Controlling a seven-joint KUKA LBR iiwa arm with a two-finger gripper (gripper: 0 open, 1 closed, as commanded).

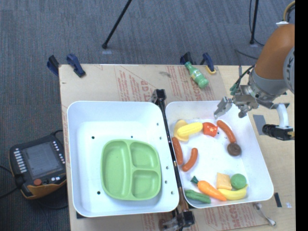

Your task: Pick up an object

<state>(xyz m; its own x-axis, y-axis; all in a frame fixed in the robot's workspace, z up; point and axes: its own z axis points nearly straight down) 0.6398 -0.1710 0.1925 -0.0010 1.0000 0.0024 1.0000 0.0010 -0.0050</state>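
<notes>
My gripper (231, 109) hangs over the far edge of the right bin (262, 170), open, with nothing between its fingers. Just below it in the bin lie a red-orange sausage (226, 130), a red pepper piece (210, 128) and a yellow corn cob (188, 129). A brown round piece (234, 149) sits near the sausage's lower end. Two more sausages (177, 150) (189, 159) lie by the bin's left wall. At the near end are a carrot (210, 190), a green pod (196, 195), a cheese wedge (223, 180), a green ball (238, 181) and a banana (233, 193).
The left bin (82, 129) holds a green divided plate (131, 169). A green bottle (197, 75) lies on the bench behind the right bin, with blue clamps (74, 64) along the back edge. A control pendant (38, 165) rests on the floor to the left.
</notes>
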